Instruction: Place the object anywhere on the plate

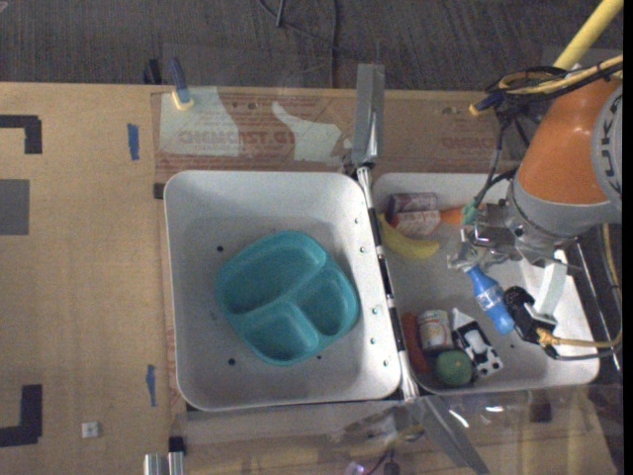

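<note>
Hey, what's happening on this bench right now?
A grey and orange robot arm reaches in over the right bin, which holds a jumble of small things: a banana, a blue bottle, a small can and a green ball. The teal divided plate sits by itself in the left bin, with nothing on it yet.

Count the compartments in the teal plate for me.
3. The plate lies in the left bin: one long compartment along its upper left, and two smaller ones along its lower right, side by side. Nothing lies in any of them.
</note>
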Available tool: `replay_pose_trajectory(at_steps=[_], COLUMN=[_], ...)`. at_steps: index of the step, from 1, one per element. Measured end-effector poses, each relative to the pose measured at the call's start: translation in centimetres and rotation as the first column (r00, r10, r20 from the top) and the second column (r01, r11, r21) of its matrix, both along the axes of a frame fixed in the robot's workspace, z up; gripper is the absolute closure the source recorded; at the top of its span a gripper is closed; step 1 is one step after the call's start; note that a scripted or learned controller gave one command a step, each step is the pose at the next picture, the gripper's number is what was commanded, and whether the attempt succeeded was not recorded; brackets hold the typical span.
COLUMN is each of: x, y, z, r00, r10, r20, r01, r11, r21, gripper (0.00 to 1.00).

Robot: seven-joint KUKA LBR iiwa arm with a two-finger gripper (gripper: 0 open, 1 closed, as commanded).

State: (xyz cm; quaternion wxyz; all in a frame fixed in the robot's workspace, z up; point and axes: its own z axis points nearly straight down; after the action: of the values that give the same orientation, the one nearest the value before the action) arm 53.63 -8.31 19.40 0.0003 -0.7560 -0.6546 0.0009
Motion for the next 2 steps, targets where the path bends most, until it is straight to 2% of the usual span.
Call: replay_pose_trajectory(at_steps=[1,2], x=[2.0,4.7], y=[4.1,8.1], z=[5.1,5.8], r00=[0.966,0.857], r10=[0.259,0.515], r20=[0.004,0.005], r01=[-0.259,-0.515], r11=[0.966,0.857], r21=[-0.001,-0.002], gripper=[1.00,1.00])
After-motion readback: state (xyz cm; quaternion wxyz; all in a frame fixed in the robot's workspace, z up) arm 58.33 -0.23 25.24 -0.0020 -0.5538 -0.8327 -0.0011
